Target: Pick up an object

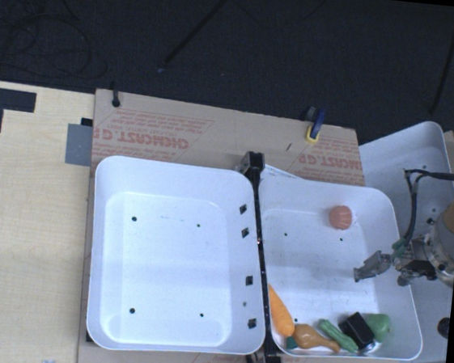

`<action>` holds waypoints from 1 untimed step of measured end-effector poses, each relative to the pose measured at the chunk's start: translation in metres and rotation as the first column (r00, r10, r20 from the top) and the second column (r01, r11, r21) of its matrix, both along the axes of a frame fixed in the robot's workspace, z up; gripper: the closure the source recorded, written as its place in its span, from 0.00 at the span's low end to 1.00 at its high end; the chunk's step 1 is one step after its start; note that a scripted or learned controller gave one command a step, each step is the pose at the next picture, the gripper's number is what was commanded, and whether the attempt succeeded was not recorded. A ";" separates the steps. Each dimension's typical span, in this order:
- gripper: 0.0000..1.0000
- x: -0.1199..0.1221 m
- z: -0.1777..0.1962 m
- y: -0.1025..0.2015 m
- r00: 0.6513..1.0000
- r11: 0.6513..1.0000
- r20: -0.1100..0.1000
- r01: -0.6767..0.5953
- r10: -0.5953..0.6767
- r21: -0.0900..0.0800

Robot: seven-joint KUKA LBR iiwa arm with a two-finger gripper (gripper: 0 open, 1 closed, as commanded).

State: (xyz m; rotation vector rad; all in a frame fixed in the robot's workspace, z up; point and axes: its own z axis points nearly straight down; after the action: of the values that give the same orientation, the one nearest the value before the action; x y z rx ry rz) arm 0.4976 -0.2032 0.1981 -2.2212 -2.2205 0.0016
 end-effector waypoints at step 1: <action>0.00 0.057 -0.113 0.004 1.000 1.000 -0.002 -0.001 0.001 0.001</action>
State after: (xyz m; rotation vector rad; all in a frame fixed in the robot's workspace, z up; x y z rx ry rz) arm 0.5544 -0.1989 0.0856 -2.2184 -2.2203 0.0021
